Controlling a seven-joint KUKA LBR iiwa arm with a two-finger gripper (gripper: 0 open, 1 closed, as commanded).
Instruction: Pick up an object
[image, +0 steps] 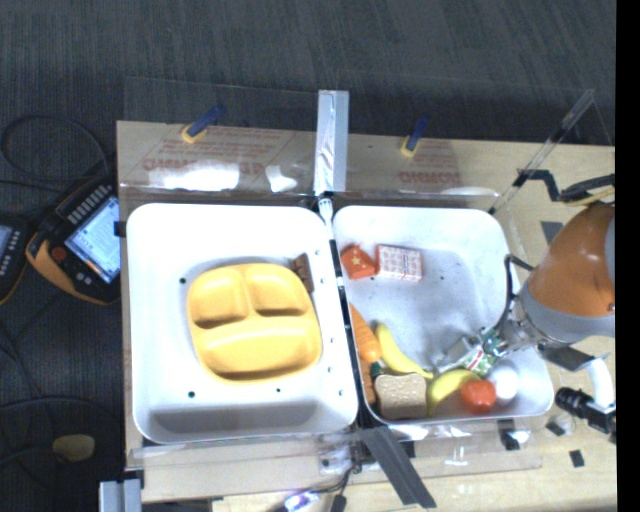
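- A wooden bench stands on a dark grey carpet, and two white bins sit on it side by side.
- The left bin holds a yellow tray with three hollows in it.
- The right bin is the landmark here. Its toys lie mostly along the near edge and the left wall.
- A red strawberry and a small pink box lie touching each other near the bin's far left corner.
- An orange carrot lies against the bin's left wall, with a yellow banana just beside it.
- A brown slice of bread sits at the bin's near edge, next to a yellow-green fruit, a red tomato and a white egg.
- The grey and orange arm reaches in over the bin's right wall.
- The hand is low in the bin's near right corner, just above the tomato and the egg. Nobody could tell from here if it is grasping anything.
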